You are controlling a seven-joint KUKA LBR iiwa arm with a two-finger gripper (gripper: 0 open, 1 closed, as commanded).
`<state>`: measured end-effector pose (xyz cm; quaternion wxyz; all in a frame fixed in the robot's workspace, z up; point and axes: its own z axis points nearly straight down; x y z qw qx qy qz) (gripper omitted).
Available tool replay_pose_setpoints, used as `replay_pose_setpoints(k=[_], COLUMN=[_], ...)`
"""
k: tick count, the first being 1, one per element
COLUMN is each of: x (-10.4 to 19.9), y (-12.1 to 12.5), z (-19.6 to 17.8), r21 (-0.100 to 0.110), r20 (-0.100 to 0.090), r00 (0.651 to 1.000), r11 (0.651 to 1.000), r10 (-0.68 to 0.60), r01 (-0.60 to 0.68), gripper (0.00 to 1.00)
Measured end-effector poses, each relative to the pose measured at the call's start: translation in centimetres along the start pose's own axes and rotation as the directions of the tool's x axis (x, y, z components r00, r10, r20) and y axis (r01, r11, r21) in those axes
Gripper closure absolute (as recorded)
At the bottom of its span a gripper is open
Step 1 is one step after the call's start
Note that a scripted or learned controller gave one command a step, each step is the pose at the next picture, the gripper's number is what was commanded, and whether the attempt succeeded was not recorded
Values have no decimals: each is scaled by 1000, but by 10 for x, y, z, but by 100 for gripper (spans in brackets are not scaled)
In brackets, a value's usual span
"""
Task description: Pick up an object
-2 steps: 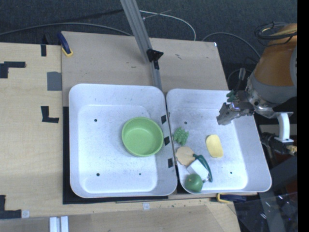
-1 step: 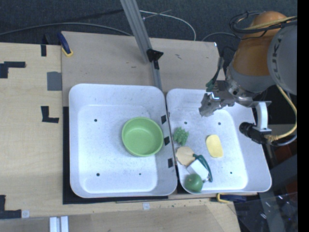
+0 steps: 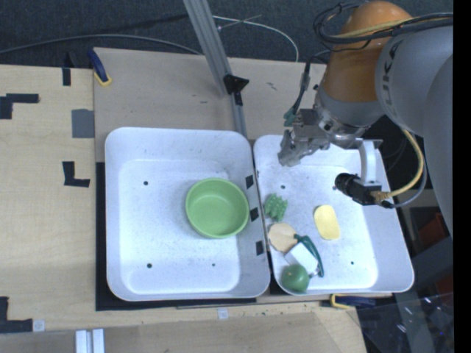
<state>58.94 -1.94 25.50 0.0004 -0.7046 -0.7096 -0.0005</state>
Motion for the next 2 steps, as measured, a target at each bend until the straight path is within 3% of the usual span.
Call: replay_pose_setpoints(k=[2], x=[93], y=[35], z=[1], r21=[1], r20=[1], r00=[1000], r11=[1000], r10=[2], r01=[-2], gripper=[100])
